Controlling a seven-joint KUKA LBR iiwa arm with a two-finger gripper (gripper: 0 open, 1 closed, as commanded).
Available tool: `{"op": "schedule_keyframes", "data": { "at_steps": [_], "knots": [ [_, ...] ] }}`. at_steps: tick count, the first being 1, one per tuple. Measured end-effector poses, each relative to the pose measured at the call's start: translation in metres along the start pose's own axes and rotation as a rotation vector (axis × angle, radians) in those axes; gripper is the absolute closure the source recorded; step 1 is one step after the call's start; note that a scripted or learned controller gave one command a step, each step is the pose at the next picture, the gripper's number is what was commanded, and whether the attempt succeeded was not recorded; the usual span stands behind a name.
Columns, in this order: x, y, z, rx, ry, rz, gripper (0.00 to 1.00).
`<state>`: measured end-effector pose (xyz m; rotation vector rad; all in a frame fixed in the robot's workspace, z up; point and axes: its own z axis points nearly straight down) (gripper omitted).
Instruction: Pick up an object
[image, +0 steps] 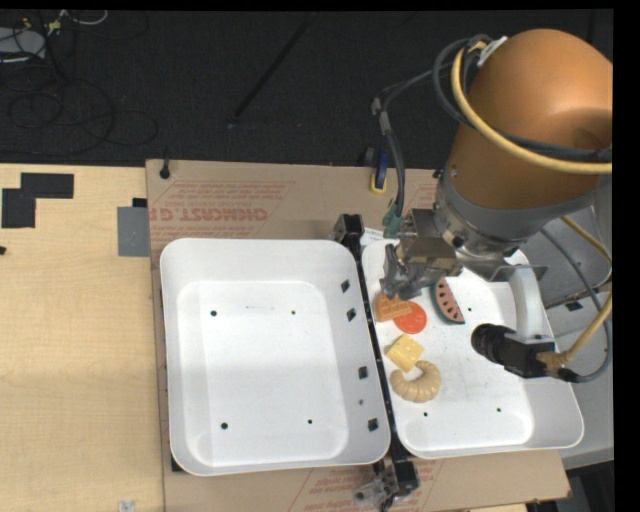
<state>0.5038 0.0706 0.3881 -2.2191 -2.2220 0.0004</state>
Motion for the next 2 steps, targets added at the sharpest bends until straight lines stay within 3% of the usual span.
{"op": "schedule_keyframes", "data": {
  "at_steps": [1, 2],
  "knots": [
    [0.045, -0.015, -0.067, -0.005, 0.001, -0.003, 1.0],
    [0.045, -0.031, 0.101, 0.021, -0.006, 0.001, 1.0]
  ]
}}
